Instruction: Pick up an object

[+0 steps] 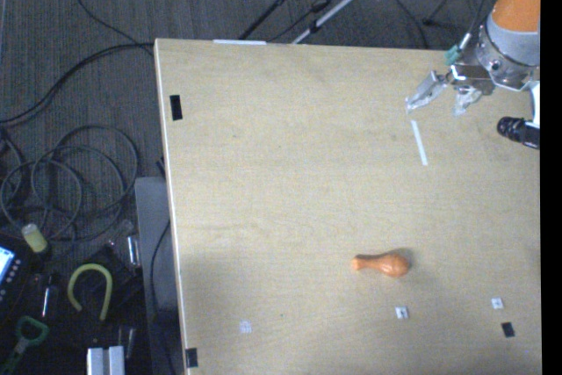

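My gripper (443, 98) hangs at upper right, fingers apart and empty. The orange object (383, 264) lies well below, toward lower centre, its long axis running left-right.

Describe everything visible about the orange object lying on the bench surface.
The orange object is small and pear-shaped: a rounded bulb at the right narrowing to a thin neck that points left. Its skin looks smooth and slightly glossy, perhaps rubber or plastic. It lies flat on its side on the tan bench surface, toward the lower middle of the view. Nothing else touches it; the gripper is far off at upper right.
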Controlling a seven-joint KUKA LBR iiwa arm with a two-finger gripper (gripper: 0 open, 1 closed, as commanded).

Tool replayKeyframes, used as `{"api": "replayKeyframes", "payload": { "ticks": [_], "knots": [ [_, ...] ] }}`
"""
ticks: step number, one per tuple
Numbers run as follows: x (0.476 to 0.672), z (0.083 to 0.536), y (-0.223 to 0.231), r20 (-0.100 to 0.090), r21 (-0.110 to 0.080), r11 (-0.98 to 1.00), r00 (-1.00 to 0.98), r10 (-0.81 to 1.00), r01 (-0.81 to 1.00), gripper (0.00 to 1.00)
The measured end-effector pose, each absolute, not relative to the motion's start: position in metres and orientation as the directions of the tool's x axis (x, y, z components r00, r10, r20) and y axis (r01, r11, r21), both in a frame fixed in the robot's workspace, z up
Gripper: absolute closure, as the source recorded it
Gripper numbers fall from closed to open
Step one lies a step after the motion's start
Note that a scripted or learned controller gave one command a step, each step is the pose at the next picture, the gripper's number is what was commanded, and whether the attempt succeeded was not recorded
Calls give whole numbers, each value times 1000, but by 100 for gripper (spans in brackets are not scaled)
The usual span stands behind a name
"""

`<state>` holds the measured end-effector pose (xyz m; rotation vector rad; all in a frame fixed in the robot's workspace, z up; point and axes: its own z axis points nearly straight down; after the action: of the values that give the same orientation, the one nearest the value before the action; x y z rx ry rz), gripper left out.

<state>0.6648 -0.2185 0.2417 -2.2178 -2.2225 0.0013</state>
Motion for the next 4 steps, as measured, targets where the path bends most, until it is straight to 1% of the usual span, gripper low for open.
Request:
{"api": "replayKeyframes", "payload": {
  "ticks": [1,2,3,4],
  "knots": [
    [668,112,-213,-3,-3,2,-2,1000,1000,0],
    [669,103,-223,-2,-2,225,-225,974,974,0],
    [669,85,-209,-2,-1,374,-374,928,928,0],
    [669,84,-152,-1,0,420,-420,907,907,0]
  ]
}}
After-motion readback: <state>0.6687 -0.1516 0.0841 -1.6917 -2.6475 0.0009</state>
